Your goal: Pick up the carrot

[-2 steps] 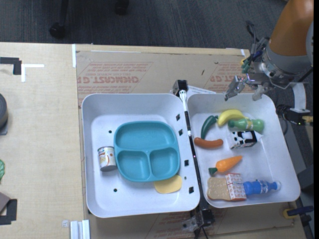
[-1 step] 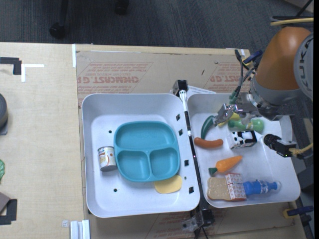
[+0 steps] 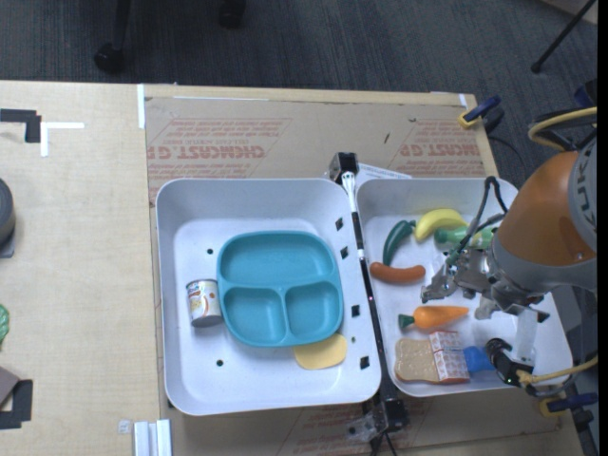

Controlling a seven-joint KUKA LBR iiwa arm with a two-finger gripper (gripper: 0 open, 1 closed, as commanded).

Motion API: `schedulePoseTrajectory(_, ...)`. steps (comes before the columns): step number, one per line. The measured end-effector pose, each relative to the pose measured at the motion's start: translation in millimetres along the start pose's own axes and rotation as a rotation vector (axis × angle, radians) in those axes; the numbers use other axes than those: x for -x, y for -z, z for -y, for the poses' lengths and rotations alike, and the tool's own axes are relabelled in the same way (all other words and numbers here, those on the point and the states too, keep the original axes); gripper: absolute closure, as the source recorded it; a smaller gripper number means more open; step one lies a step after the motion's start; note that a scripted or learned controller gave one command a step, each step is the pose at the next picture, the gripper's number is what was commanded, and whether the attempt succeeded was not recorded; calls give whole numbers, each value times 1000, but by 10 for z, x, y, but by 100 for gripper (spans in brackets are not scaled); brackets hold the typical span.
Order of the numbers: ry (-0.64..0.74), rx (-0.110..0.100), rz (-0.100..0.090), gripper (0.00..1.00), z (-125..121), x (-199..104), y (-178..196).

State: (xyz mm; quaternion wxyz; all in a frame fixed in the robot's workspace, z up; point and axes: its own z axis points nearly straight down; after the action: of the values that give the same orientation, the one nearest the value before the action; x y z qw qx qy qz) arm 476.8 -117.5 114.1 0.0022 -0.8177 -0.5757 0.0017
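The carrot (image 3: pixel 439 318), orange with a green stub at its left end, lies on the floor of the right bin (image 3: pixel 380 207), near the middle. My gripper (image 3: pixel 459 286) hangs just above and to the right of it, fingers pointing left toward the carrot's thick end. The arm's orange band fills the right side of the bin. Nothing shows between the fingers.
In the right bin lie a hot dog (image 3: pixel 397 273), a green pepper (image 3: pixel 397 239), a banana (image 3: pixel 441 222), a slice of bread (image 3: pixel 420 360) and a small packet (image 3: pixel 448 354). The left bin (image 3: pixel 180 369) holds a teal divided plate (image 3: pixel 280 287), a small can (image 3: pixel 202 303) and a yellow chip (image 3: pixel 320 353).
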Motion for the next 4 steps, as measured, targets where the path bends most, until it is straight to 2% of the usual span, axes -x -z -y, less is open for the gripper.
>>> schedulePoseTrajectory(1,226,10,2,0,-14,-34,-201)
schedulePoseTrajectory(2,440,15,3,0,35,-228,-200)
schedulePoseTrajectory(3,835,8,2,0,19,-126,-217)
schedulePoseTrajectory(4,828,12,2,100,-3,-129,-125)
